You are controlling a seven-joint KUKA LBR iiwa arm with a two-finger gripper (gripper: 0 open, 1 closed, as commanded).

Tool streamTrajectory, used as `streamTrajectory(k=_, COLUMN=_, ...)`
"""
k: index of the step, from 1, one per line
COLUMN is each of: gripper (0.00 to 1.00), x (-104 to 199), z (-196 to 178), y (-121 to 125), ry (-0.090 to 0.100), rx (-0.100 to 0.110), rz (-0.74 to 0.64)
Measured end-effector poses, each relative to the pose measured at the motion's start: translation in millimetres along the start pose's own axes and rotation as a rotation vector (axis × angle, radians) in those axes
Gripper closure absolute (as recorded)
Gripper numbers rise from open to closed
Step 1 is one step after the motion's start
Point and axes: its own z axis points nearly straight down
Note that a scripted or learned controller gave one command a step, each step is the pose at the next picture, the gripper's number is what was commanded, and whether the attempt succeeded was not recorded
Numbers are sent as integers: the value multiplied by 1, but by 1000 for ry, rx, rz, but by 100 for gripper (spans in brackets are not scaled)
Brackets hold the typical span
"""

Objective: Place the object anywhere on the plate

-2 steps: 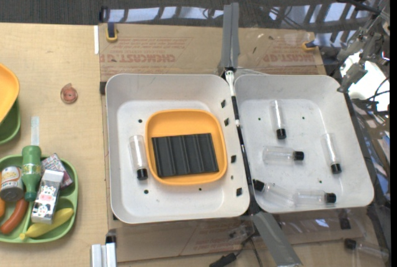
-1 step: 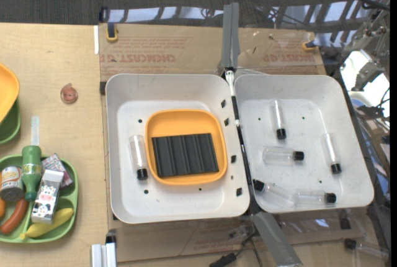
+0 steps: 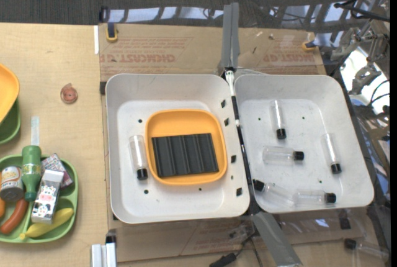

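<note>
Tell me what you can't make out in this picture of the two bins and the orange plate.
- Clear tubes along the right bin's near wall: see-through against white, so their outlines and number are uncertain.
- Yellow dish at the left: cut off by the frame edge.
- Labels on the items in the green tray: too small to read.
- Small pink object on the bench: too small to identify.

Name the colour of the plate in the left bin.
Yellow-orange, with a dark ribbed centre; plate, camera view.
</note>
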Motion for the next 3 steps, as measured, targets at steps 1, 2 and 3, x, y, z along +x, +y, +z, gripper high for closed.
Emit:
streamTrajectory(k=1, gripper=0, x=-6, z=-10, y=-1, ry=-3, rx=1, rz=-344)
streamTrajectory(k=2, gripper=0, x=-5, z=-12, y=-2, ry=-2, rx=0, rz=-378)
streamTrajectory(k=3, gripper=0, x=-6, z=-4, y=-1, ry=-1, rx=0, rz=-436)
